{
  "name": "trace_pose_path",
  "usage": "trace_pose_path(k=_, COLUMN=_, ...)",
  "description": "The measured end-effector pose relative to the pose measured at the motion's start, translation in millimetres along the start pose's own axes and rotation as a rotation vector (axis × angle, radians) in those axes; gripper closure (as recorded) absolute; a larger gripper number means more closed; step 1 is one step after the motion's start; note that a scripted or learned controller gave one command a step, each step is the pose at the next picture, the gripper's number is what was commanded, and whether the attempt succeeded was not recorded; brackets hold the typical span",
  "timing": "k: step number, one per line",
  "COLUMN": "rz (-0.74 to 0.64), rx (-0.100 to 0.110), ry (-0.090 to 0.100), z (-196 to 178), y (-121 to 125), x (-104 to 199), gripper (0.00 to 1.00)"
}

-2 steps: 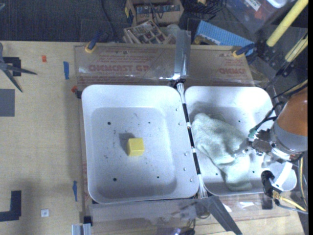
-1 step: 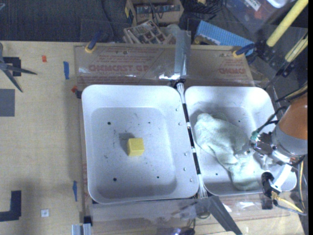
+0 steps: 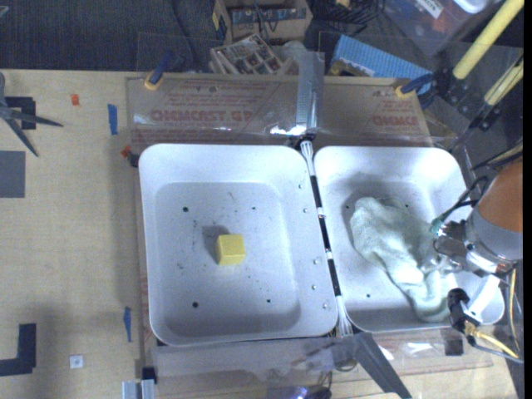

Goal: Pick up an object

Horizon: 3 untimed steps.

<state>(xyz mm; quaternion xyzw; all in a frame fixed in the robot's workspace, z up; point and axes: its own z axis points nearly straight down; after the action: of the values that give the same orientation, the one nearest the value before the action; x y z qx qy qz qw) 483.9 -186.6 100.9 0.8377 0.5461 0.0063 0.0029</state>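
A small yellow block lies near the middle of the left bin. A crumpled white and pale green cloth stretches across the right bin, from its middle toward the near right corner. My gripper reaches in from the right and is low over the cloth's near right end. The wrist and cables hide where it meets the cloth. The orange band of the arm shows at the right edge.
A raised divider separates the two bins. Clear plastic sheeting and clamps line the far side of the bins. Tan bench surface lies to the left, with boxes and cables beyond the far edge.
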Motion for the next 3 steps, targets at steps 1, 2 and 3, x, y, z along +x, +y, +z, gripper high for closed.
trace_pose_path(k=1, rz=0.339, rx=0.011, ry=-0.01, z=-47.4, y=-11.4, x=16.5, gripper=1.0)
trace_pose_path(k=2, rz=0.339, rx=0.012, ry=-0.012, z=-56.6, y=-11.1, x=16.4, gripper=1.0)
trace_pose_path(k=3, rz=0.689, rx=0.012, ry=-0.013, z=-67.4, y=-6.9, x=25.5, gripper=1.0)
